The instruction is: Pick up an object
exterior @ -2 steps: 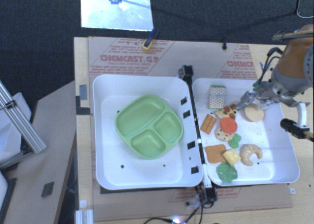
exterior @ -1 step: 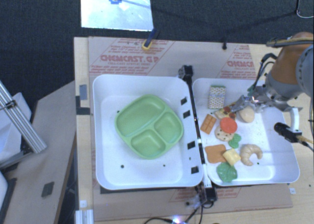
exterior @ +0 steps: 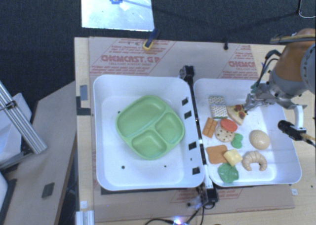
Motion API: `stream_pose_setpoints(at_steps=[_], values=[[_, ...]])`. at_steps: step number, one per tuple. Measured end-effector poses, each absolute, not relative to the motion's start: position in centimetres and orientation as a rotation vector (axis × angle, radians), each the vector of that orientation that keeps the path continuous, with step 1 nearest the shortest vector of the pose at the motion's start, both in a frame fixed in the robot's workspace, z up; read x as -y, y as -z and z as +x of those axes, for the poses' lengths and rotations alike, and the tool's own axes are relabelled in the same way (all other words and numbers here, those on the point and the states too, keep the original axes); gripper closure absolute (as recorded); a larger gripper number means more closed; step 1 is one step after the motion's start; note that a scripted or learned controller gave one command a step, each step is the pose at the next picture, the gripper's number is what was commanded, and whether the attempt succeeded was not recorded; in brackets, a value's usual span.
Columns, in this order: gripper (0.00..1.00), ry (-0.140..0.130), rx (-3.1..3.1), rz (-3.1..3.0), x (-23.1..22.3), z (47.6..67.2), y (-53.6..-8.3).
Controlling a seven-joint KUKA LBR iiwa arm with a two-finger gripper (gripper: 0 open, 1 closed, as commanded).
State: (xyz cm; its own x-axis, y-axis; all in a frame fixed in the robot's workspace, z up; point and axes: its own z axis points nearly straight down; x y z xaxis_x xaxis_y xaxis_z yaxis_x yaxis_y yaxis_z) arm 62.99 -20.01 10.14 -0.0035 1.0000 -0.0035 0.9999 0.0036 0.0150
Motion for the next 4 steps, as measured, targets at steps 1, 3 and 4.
stream_pose_setpoints(at_steps=[1,3,4], values=[[1.00,-0.005,-2.222,2.214,19.7,62.7,-14.7],[1.00,-0.005,-2.223,2.212,20.1,63.8,-22.7],[1.00,-0.003,-2.231,2.213,15.2,62.1,-22.0]])
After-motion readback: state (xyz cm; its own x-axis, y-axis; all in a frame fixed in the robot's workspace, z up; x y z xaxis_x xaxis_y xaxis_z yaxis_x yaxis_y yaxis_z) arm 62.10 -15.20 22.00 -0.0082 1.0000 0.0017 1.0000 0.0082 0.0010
